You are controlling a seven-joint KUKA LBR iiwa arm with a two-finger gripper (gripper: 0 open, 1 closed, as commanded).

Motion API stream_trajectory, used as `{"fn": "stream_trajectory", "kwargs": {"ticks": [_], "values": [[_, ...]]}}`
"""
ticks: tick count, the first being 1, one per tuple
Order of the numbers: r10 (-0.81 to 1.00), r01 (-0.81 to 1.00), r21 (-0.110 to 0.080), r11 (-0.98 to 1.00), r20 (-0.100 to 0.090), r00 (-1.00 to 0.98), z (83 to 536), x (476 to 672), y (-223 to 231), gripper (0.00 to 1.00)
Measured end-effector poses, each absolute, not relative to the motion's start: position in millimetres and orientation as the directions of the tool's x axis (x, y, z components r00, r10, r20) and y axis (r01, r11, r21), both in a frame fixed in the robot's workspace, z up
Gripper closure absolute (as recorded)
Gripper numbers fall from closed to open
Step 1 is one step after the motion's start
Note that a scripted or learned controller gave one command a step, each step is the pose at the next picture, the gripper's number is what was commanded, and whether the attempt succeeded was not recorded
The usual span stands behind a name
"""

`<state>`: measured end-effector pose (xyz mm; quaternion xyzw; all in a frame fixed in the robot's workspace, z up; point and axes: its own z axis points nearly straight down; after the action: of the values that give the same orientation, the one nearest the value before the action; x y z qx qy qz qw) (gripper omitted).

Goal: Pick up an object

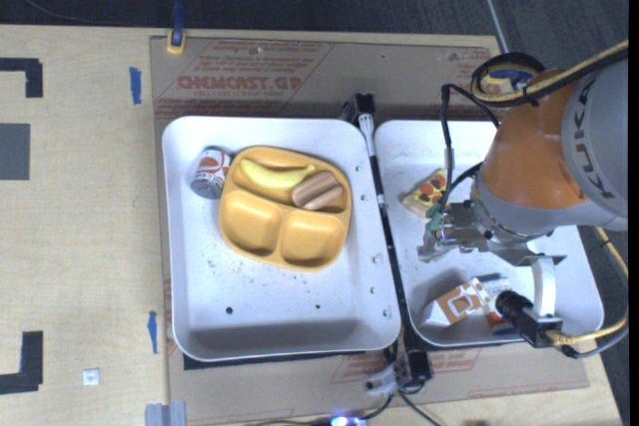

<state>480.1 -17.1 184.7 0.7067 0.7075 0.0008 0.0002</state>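
Note:
My gripper (437,240) hangs over the right bin (579,314), low in its left-middle part. Just above it in the view lies a small pizza-slice toy (429,191), close to the gripper but apart from it. Below the gripper a white and orange carton (461,302) lies on the bin floor near the front wall. The grey arm with its orange band (534,160) covers the bin's right half. Nothing shows as held.
The left bin (270,314) holds a yellow divided plate (285,234) with a banana (272,177) and a sausage (318,192) in its far compartment. A small can (208,173) lies beside the plate's left. A black divider (384,244) runs between the bins.

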Motion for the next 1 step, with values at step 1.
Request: {"fn": "stream_trajectory", "kwargs": {"ticks": [1], "values": [[1.000, 1.000, 0.001, 0.001, 0.000, -0.001, 184.7, 480.0, -17.5, 0.00]]}}
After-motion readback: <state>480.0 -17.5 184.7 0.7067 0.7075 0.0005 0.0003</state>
